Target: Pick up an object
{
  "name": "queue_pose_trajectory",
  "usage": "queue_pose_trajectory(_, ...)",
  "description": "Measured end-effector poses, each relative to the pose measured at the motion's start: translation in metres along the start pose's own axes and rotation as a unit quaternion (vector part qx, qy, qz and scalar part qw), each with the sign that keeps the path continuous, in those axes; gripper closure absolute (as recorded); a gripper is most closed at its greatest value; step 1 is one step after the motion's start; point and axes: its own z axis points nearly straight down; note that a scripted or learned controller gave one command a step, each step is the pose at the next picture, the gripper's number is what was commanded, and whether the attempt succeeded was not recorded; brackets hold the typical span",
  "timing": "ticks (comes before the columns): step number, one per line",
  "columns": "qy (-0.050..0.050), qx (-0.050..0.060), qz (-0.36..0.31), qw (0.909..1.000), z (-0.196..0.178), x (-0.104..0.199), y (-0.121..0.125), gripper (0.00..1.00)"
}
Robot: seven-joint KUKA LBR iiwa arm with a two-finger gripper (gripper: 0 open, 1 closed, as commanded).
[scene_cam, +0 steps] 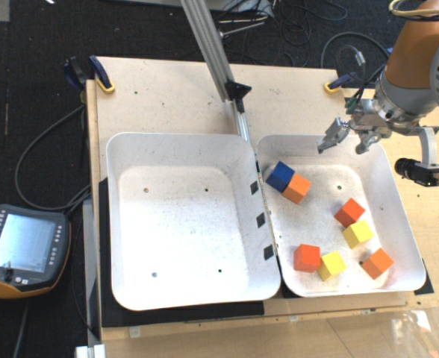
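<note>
End effector (348, 138) spread wide, nothing held, above right bin (399, 200) far rim, blocks (331, 230) well apart below

Smooth white plastic bins (130, 155), matt wooden bench (167, 95)

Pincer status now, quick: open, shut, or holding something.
Pincer: open, fingers spread, nothing between them; it hangs over the far edge of the right bin, apart from the blocks.
</note>
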Motion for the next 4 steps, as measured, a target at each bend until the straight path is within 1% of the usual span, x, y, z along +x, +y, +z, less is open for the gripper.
queue_pose_trajectory(1,0.002,0.005,0.002,1.0,0.058,0.03,-0.093,0.0)
queue_pose_trajectory(2,0.003,-0.001,-0.001,1.0,0.124,0.044,-0.035,0.0)
queue_pose_trajectory(3,0.002,-0.004,0.001,1.0,0.11,0.042,-0.035,1.0)
queue_pose_trajectory(4,0.002,-0.003,0.001,1.0,0.111,0.043,-0.035,0.0)
